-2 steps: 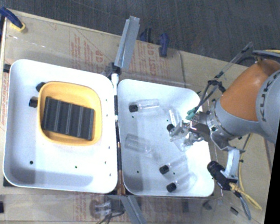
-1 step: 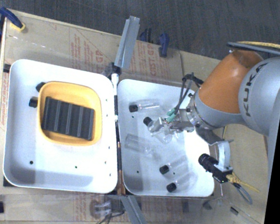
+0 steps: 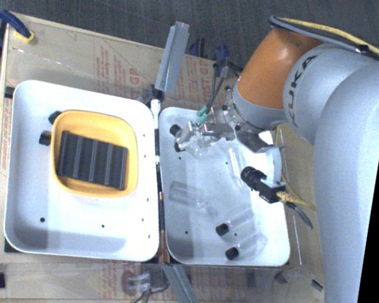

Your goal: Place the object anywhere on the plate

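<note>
The yellow plate (image 3: 101, 126) with a dark ridged centre lies in the left bin (image 3: 23, 213). My gripper (image 3: 203, 131) hangs low over the far left corner of the right bin (image 3: 272, 257), under the orange wrist band. A clear, glassy object (image 3: 186, 195) lies on the right bin's floor, below and apart from the gripper. A second clear piece (image 3: 247, 236) sits near the bin's front right. Whether anything is between the gripper's tips is too blurred to tell.
Small black pieces (image 3: 222, 228) (image 3: 232, 252) rest near the right bin's front, and another (image 3: 176, 130) lies beside the gripper. A black cable plug (image 3: 256, 181) juts from the arm over the bin. The divider between the bins (image 3: 157, 178) runs just left of the gripper.
</note>
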Tool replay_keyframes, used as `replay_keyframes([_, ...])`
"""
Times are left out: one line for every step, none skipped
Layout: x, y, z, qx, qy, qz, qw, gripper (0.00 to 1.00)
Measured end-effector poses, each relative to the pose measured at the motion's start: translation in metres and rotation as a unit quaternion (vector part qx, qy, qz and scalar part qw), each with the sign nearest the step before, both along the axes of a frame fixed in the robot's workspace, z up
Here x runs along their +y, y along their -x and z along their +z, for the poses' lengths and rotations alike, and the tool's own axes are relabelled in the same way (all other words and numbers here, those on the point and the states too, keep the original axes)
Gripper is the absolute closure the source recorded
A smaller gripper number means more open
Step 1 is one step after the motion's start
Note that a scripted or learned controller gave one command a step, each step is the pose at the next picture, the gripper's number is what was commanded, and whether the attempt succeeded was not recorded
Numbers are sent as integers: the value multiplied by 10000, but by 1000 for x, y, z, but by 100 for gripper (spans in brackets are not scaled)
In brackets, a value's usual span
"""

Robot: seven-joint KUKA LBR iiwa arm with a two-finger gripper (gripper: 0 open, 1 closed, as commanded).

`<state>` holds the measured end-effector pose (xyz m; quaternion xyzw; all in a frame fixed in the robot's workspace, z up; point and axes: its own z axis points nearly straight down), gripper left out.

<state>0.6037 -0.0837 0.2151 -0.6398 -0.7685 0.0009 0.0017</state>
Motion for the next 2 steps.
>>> replay_keyframes([62,-35,-24,-10,2,616,9981,100])
replay_keyframes([62,-35,-24,-11,2,616,9981,0])
